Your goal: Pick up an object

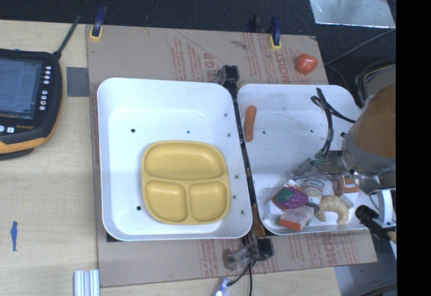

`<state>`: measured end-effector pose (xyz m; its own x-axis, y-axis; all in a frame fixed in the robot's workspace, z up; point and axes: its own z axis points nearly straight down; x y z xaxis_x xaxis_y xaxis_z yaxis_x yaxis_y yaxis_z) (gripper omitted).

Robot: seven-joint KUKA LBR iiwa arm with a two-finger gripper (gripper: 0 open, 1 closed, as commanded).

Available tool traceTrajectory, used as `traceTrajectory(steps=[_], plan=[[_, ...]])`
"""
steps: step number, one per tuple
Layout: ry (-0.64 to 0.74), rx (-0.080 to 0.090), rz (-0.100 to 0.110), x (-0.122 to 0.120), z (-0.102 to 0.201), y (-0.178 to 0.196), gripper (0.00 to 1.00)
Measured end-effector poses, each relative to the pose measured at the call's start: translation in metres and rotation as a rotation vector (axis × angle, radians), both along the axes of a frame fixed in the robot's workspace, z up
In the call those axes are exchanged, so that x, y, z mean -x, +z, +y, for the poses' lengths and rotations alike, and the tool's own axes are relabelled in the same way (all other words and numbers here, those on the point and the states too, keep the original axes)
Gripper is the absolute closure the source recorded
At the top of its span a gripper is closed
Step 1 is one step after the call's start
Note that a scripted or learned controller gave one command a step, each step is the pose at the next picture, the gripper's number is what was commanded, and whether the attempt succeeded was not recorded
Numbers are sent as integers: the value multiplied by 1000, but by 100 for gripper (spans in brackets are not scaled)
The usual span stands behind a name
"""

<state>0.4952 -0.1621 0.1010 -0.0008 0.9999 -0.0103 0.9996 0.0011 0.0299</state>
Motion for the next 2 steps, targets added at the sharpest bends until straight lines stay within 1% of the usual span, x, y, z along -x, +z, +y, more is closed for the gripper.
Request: traceTrajectory(steps=[1, 2], plan=[[14, -44, 46, -56, -32, -11, 0], [4, -12, 32, -94, 52, 34, 0]])
